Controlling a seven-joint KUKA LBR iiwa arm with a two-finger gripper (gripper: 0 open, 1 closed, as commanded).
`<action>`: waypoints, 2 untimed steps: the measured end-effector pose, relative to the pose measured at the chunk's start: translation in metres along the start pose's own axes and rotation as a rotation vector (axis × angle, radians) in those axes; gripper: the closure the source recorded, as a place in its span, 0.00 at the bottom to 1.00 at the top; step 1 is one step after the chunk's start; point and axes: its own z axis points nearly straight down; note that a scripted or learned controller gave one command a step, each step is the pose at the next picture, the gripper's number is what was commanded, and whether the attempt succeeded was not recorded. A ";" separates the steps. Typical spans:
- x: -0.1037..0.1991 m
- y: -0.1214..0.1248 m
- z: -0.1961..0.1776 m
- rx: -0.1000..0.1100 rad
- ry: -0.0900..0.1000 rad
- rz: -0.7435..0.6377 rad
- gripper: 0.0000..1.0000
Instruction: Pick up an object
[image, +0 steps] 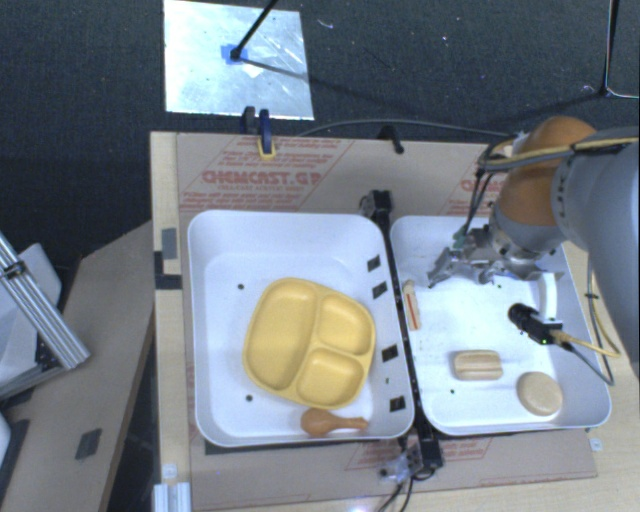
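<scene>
My gripper (466, 272) hangs over the back part of the right bin (580, 330), its fingers spread open with nothing between them. Ahead of it, in the front of that bin, lie a tan loaf-shaped block (475, 365) and a round tan disc (540, 393). A thin orange-red stick (410, 305) lies along the bin's left wall. The left bin (215, 300) holds a yellow divided plate (310, 342) and an orange drumstick-shaped toy (330, 422) by its front wall.
A black divider with clips (392, 310) runs between the two bins. A black part with a cable (530, 323) hangs from the arm (560, 190) over the right bin. A clamp (264, 135) sits on the board behind the left bin.
</scene>
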 end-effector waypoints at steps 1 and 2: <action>0.000 0.001 -0.012 -0.004 -0.001 0.000 1.00; -0.010 0.002 -0.064 -0.005 -0.001 0.001 1.00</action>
